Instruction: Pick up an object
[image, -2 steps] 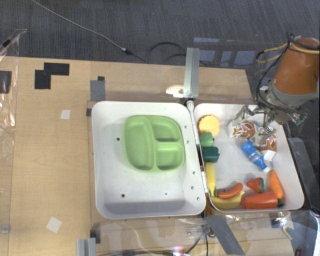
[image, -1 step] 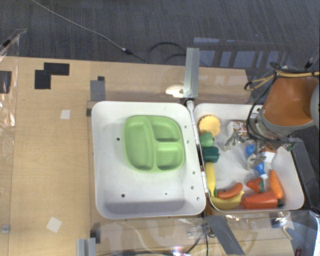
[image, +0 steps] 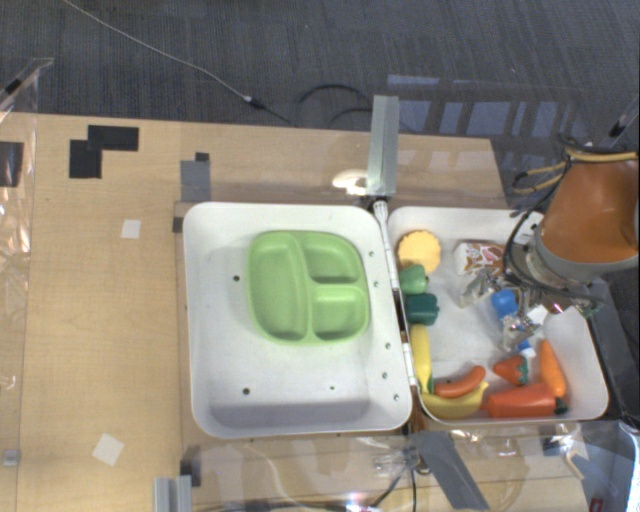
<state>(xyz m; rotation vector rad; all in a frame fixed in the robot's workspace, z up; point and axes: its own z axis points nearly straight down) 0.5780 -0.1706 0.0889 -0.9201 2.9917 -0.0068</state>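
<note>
Orange-banded grey arm (image: 598, 215) cut off at the 3 o'clock edge, hiding much of the gripper (image: 520, 318); finger opening impossible to tell, tip lowered among clutter in the right bin (image: 598, 400). Small blue item (image: 503, 302) and crumpled wrapper (image: 480, 258) beside the tip, hard to identify. Toy food crowded at 5 o'clock of that bin: yellow banana (image: 440, 400), red chilli (image: 458, 381), orange carrot (image: 522, 402). Green divided tray (image: 305, 285) centred in the left bin (image: 215, 380)
</note>
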